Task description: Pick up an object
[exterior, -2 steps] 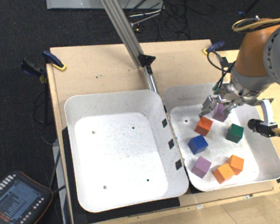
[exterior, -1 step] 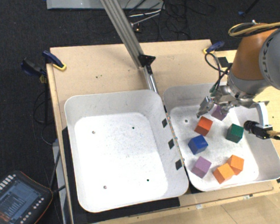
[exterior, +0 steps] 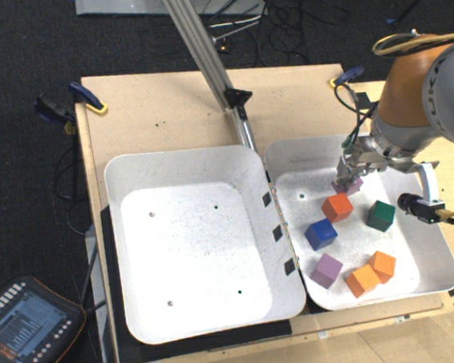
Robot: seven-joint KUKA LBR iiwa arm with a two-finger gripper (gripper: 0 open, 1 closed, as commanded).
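The hand hung low in the right bin, pinching a small purple block. Below lay six more blocks: three orange, one blue, one green, one purple, all matte cubes.

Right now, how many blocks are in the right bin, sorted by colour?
Orange blocks: 3
Purple blocks: 2, one lying free, one at the gripper, partly hidden
Blue block: 1
Green block: 1
Total: 7
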